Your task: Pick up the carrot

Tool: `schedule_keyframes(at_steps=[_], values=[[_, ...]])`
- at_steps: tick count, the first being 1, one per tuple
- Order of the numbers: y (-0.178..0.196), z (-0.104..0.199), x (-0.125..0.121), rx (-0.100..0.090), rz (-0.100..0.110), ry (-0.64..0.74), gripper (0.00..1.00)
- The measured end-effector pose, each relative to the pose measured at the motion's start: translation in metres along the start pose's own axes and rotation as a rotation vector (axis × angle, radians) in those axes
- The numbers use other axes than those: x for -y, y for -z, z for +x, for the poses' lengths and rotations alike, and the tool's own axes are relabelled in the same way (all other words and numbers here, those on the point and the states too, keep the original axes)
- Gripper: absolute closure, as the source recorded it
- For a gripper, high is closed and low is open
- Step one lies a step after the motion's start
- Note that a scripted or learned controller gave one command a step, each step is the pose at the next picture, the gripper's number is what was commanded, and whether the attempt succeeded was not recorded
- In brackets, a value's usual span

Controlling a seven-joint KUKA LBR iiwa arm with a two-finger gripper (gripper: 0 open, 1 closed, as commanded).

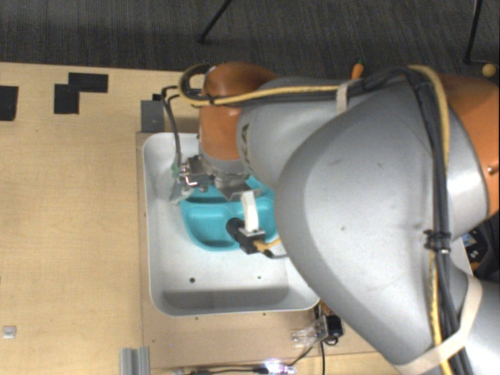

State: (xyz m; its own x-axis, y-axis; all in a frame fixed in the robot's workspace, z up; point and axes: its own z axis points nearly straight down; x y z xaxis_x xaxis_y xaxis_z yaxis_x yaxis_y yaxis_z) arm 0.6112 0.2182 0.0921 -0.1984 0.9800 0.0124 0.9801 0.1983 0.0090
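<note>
Gripper (221, 187) sits low inside the left white bin (158, 241), pointing straight down, seen from above past the orange wrist band. How far open it is: cannot tell, since the wrist covers the working end. No object is visibly in its hold.

Directly under it, spreading toward the near side, is a teal object (205, 229), rounded and perhaps bowl-like, resting on the bin floor. The gripper is either touching its upper edge or just above it; cannot tell which.

Carrot: position not settled. The arm's grey bulk hides the right-hand bin, the right part of this bin and the ground beneath the gripper. One candidate is a small orange tip (357, 70) poking out above the arm's top edge, at the far side of the tabletop (70, 233). It is well apart from the gripper, up and toward the view's right. It is too small to say whether it is carrot or robot trim.

Judgement: if that tip is the carrot, it lies far-right of the gripper, which is then over the wrong thing. The next move would call for a lift clear of the teal object and a traverse right. If the carrot lies hidden beneath the gripper, the relation is simply straight down. The long axis is unreadable either way.

Farther out, black marks (78, 91) sit on the tabletop at far left.
</note>
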Motion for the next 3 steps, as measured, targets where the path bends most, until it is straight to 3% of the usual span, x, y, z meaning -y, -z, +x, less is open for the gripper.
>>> schedule_keyframes(at_steps=[1,2,3], values=[[0.064,-0.032,-0.01,0.012,-0.001,0.119,0.0],[0.081,-0.04,-0.052,0.013,0.002,-0.018,0.0],[0.014,-0.029,-0.056,0.012,-0.002,0.133,0.0]])
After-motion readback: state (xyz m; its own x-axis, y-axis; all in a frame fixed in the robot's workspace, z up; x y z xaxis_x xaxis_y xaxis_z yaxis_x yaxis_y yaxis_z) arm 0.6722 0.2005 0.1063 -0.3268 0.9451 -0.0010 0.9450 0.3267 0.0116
